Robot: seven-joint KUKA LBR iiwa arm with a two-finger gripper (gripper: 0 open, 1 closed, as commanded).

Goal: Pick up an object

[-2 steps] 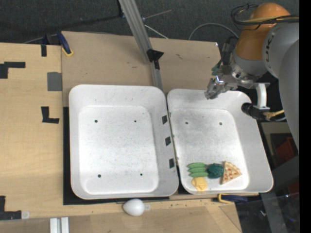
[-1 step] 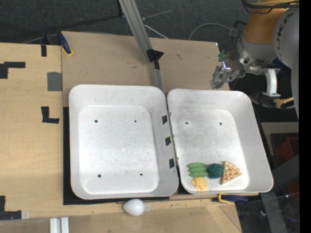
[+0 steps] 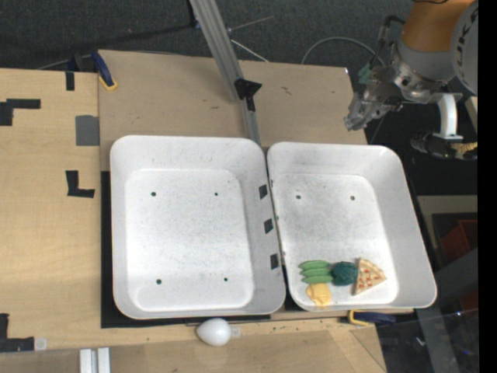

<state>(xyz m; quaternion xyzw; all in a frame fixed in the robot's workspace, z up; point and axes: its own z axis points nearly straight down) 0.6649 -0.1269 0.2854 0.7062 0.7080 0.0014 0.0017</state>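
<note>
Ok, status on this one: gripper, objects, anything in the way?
Gripper above the right bin's far corner, carrying nothing. Pizza slice, green pieces, yellow piece clustered at the bin's near edge. Nothing in the way.

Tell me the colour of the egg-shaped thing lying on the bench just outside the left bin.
White. The egg-shaped thing shows in the camera view, near the bottom edge.
</note>
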